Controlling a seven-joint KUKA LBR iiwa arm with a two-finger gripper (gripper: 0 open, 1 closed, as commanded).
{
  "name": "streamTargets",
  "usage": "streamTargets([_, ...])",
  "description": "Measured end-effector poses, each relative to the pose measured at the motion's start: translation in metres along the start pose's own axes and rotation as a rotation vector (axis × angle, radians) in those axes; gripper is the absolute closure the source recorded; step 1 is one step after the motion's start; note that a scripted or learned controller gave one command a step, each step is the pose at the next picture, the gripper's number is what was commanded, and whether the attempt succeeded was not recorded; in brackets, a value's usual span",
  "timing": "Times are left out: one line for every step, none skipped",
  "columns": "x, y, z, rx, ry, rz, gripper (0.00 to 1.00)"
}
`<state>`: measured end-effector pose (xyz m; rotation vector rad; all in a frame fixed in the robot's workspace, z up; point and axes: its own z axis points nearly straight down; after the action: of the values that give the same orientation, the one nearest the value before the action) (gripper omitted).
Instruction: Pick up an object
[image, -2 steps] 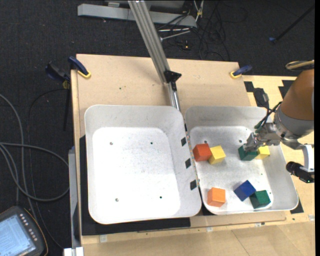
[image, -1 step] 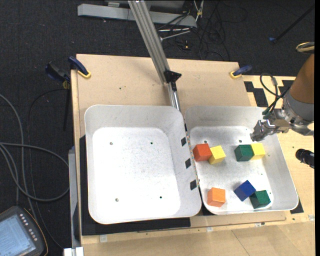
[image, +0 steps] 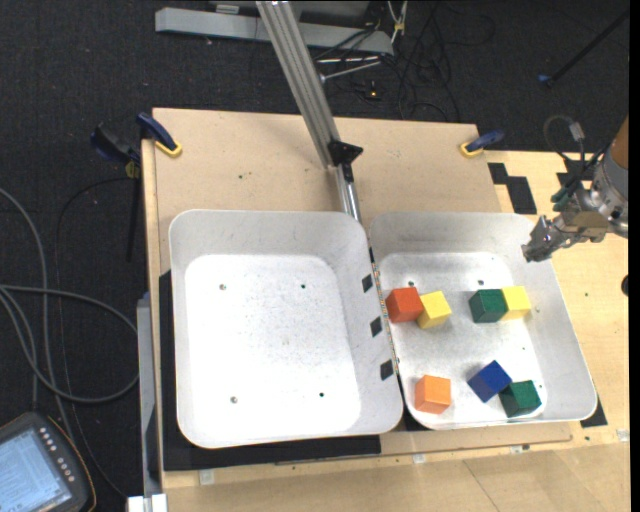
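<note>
I see bright, even overhead light, soft short shadows under the blocks (image: 487, 307), and a slightly grainy picture.

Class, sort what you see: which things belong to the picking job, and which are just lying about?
Job: gripper; right bin; red block; blue block; orange block.
Lying about: left bin; clamps; cables; tablet.

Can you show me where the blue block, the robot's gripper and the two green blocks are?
blue block (image: 489, 380): camera view, its top face.
gripper (image: 540, 250): camera view, by its fingertips.
upper green block (image: 487, 305): camera view, its top face.
lower green block (image: 520, 397): camera view, its top face.
</note>
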<state>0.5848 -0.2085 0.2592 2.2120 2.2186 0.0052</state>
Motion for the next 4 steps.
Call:
streamTargets([0.000, 0.001, -0.024, 0.003, 0.001, 0.000, 1.00])
streamTargets([0.055, -0.002, -0.027, 0.007, 0.005, -0.005, 1.00])
streamTargets([0.111, -0.007, -0.027, 0.008, 0.005, -0.005, 1.00])
streamTargets([0.170, -0.006, -0.007, 0.010, 0.006, -0.006, 1.00])
